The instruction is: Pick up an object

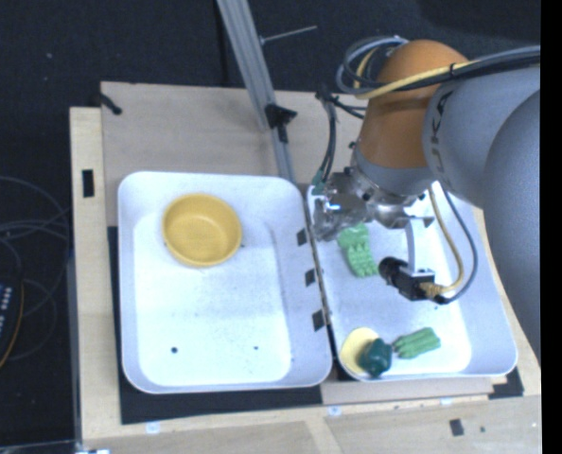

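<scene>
Down at the lower right of the frame, a small yellow cup (357, 348) with a dark green lump (377, 356) and a green block (416, 343) sit by the near wall of the right bin (484, 296). Higher up lies a green ridged block (359, 251), likely the pick, because the gripper (330, 211) hangs just above it. Whether the claw is wide or narrow, I cannot tell. A yellow bowl (202, 229) rests in the left bin (215, 329), far from the arm.

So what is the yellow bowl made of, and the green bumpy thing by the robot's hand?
The yellow bowl looks like smooth plastic: one even colour with a soft sheen. The green bumpy block looks like moulded plastic too, matte, with raised studs, though it is too small to be sure.
</scene>
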`<state>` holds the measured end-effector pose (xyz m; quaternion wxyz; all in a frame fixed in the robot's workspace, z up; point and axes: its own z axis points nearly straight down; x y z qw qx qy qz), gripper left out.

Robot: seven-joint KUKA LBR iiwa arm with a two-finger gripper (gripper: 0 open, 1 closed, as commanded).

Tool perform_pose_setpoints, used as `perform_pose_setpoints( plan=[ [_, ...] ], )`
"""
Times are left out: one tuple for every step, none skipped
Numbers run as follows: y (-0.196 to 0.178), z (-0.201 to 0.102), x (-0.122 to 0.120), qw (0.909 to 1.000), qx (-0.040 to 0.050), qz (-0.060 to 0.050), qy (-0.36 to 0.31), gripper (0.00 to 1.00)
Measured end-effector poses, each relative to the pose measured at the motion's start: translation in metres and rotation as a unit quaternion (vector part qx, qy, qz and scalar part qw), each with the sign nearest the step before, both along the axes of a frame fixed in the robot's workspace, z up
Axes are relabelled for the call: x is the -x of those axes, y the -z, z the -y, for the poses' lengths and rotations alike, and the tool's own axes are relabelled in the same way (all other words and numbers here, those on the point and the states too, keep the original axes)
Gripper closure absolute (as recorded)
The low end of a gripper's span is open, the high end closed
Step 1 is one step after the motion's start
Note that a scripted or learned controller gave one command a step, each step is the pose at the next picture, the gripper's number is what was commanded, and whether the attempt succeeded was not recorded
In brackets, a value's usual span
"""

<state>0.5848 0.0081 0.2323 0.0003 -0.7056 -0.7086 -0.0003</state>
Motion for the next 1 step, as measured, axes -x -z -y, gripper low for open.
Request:
perform_pose_setpoints(
  plan=[
    [-0.0095, -0.054, -0.0189, 1.0, -0.0001, 0.0, 0.0, 1.0]
  ],
)
